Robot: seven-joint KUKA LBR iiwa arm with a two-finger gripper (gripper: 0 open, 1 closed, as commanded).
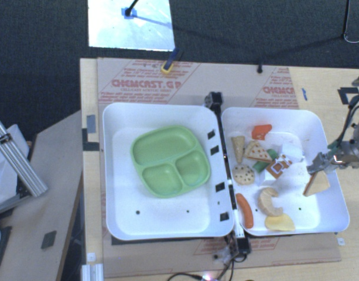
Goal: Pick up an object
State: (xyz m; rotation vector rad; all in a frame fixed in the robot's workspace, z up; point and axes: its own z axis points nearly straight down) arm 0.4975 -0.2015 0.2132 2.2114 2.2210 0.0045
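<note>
The tan wedge (pixel 317 184), looks like a toy cheese slice, sits near the right wall of the right bin (pixel 337 211), and the gripper (pixel 321 164) is right at its top corner. Honestly can't tell how that hand is set or if it's got anything. Risk imo: contact only on the corner, so the wedge could pivot and slip out. The green tray (pixel 167 160) sits in the left bin (pixel 118 127), well apart.

Even, bright light falls from above me, and the white bins (pixel 167 113) glare softly. A shiny sheet (pixel 130 16) at upper left washes out; everything looks slightly soft.
</note>
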